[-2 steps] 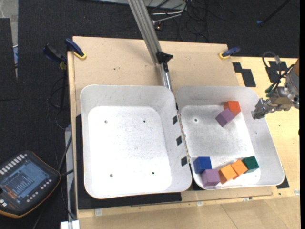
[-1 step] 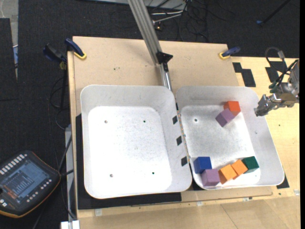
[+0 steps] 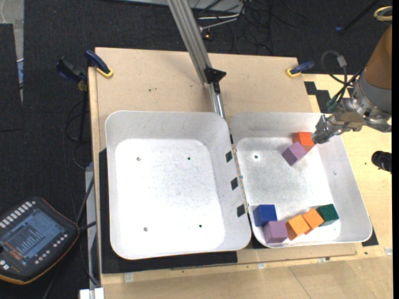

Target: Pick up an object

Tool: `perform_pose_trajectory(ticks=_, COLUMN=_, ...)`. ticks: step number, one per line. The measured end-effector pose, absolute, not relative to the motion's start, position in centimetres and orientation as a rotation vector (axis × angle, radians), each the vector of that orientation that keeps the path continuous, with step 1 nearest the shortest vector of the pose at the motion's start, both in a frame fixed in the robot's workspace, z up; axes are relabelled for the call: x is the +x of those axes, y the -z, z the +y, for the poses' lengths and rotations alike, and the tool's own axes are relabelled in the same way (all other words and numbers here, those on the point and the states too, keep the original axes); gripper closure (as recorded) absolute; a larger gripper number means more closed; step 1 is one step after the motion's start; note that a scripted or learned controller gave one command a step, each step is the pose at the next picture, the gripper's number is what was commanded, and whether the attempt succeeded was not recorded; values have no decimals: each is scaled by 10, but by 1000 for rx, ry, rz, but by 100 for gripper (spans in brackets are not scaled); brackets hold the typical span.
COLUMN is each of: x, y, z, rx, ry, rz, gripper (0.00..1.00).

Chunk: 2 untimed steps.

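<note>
Bench: bare board top carrying two shallow white bins side by side; blue and yellow clamps sit at its far left and far right corners.
Left bin: a speckled white floor with four small dark dots; no blocks lie on it.
Right bin: holds all the blocks seen, in two groups, one near its far right corner and one along its near edge.
Arm: grey with an orange band, reaching in over the right bin's far right corner.
Gripper: low over the far right corner of the right bin, its tip just beside the orange block there; whether the fingers are apart or closed cannot be told, and no block is seen between them.
Far group: an orange block with a purple block touching it on the side toward the bin's middle; both rest on the bin floor.
Near group: a blue block, a second purple block, a second orange block and a green block, strung in a curved row along the near edge, toward the near right corner.
Progress: judged as early; the approach to the far orange block looks made, but every block lies on the floor, so nothing is lifted.
Left to do: grasp one block, most likely the far orange one, and raise it clear of the bin.
</note>
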State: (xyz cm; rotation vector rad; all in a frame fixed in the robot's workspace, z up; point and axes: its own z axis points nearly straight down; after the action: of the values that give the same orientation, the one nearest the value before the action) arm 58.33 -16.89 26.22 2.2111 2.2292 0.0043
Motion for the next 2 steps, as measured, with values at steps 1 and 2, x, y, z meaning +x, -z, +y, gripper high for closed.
perform_pose_trajectory(ticks=1, x=596, y=-248, z=-114, rx=2214, ry=-1, rz=2232, gripper=100)
perform_pose_trajectory(ticks=2, x=610, y=-235, z=-64, rx=2213, ry=0, rz=2231, gripper=100)
